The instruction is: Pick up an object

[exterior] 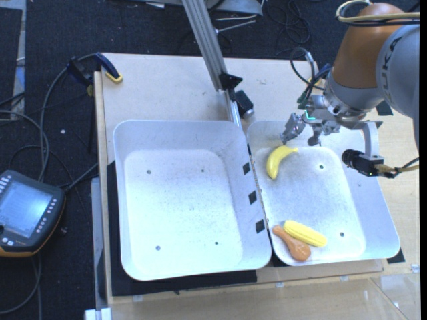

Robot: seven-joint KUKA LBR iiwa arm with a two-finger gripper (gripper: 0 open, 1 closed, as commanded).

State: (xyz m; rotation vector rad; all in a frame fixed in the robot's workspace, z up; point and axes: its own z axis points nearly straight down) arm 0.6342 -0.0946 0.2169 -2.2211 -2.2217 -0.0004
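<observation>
The gripper [301, 132] hangs over the far edge of the right bin [373, 212], at the end of the grey arm [380, 52] that comes in from the right side. Its two fingers [291, 131] are spread apart, and nothing is seen between them. They point down toward the bin floor, but whether the tips touch the floor cannot be told from this angle.

A yellow banana [278, 160] lies in the right bin just beside the gripper, a little nearer to the camera and toward the wall that divides the bins. It is close to the left finger but apart from it.

At the near edge of the same bin lie a yellow corn cob [305, 233] and an orange carrot-like object [293, 245]. The corn cob rests partly on the orange object. Both are well apart from the gripper.

The left bin [133, 145] stands beside the right bin, touching it along the middle.
</observation>
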